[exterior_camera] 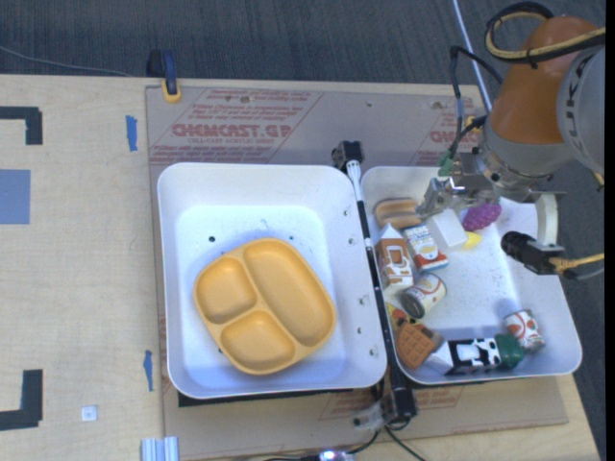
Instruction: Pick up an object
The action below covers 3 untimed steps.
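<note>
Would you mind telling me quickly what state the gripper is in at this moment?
Gripper: low over the far end of the right bin; whether open, closed or holding anything cannot be told.

Arm [543,75]: orange band over grey housing, black cabling looped above it. Both bins white: left bin [183,257], right bin [548,301]. Divided tray [264,305] in the left bin, well left of the jaws: yellow-orange throughout. Just right of the jaws, a purple item [480,216]; beside it a small yellow piece [472,241]. Left of the jaws, a tan and brown hot-dog toy [395,209]. Below the jaws, a red-and-white carton [424,247] and a brown-and-white packet [393,263]. Farther below: an orange-brown waffle-patterned piece [415,345], a black-and-white patched item with a green end [483,352], a red-and-white can [523,328]. Counter [77,286]: pale wood, black and blue markings.
</note>
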Tool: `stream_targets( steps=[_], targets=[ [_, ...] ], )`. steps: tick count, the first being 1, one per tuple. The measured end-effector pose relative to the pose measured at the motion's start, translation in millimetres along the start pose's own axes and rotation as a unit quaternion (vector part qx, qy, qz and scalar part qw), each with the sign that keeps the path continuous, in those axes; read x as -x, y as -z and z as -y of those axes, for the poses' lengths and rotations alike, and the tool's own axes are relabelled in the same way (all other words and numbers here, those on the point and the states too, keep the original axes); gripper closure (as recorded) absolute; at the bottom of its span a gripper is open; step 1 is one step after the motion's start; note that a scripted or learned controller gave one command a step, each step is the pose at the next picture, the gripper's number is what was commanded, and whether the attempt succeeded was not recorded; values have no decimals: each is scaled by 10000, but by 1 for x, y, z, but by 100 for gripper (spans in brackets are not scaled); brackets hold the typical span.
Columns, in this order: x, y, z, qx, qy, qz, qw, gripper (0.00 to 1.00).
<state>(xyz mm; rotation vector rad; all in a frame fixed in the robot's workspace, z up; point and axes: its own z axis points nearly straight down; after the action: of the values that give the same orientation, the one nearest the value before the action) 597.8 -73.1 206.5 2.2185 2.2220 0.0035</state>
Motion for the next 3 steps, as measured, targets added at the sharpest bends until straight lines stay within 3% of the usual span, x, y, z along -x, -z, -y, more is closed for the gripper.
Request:
stream_targets(
  steps=[1, 2, 3],
  targets=[
    [-15, 23, -20, -3, 0, 5, 10000, 100],
    [-62, 22, -9, -25, 2, -3, 10000, 100],
    [-136, 22, -12, -8, 4, -1, 10000, 100]
  ],
)
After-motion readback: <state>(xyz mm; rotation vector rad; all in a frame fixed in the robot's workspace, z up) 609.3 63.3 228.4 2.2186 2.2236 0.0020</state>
